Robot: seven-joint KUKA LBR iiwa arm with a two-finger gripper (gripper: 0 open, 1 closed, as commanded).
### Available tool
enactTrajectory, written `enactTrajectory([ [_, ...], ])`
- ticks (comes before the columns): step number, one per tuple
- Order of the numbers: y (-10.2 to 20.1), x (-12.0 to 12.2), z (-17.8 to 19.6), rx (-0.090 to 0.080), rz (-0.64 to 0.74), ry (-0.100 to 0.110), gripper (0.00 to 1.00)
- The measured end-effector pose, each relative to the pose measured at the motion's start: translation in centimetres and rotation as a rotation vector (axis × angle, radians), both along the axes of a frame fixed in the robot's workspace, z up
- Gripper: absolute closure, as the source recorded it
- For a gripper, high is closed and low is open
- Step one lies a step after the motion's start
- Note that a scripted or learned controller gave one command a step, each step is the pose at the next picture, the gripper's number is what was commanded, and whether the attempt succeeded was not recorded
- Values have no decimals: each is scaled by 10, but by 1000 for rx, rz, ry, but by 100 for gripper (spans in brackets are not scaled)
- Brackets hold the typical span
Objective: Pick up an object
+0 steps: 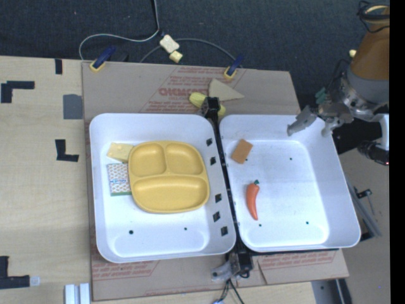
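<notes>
From my remote seat I have 1 camera view, looking down at a slant on a bench with 2 shallow white bins set side by side on a sheet of brown cardboard. The left bin holds a yellow divided tray with 3 compartments, lying flat near the bin's middle. Tucked against the tray's left edge are a pale yellow wedge-shaped piece and, just below it, a small patterned sponge-like block. The right bin holds 2 loose things: a small tan block near its upper left corner, and below it, apart from it, an orange toy carrot with a green stem end pointing up the picture, lying on the bin floor towards the left side. A row of black clips runs down the seam where the bins meet. Above the bins, on the cardboard, lie a yellow object and a tan triangular piece, and a white cable trails off the top edge. The arm comes in from the right, its orange band showing near the top right corner. The gripper hangs over the upper right rim of the right bin, well apart from the carrot and the block, with nothing between its fingers; I cannot tell whether they are apart or together.
</notes>
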State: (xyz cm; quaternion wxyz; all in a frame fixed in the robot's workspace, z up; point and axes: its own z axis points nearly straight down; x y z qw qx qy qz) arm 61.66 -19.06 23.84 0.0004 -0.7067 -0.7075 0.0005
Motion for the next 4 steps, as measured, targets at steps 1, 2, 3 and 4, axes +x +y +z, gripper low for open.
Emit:
enactTrajectory([
  [1, 61, 16, -103, 3, 5, 8, 0],
  [2, 87, 35, -156, -2, 3, -1, 0],
  [3, 93, 52, -153, -3, 1, 3, 0],
  [4, 86, 46, -153, -1, 0, -4, 0],
])
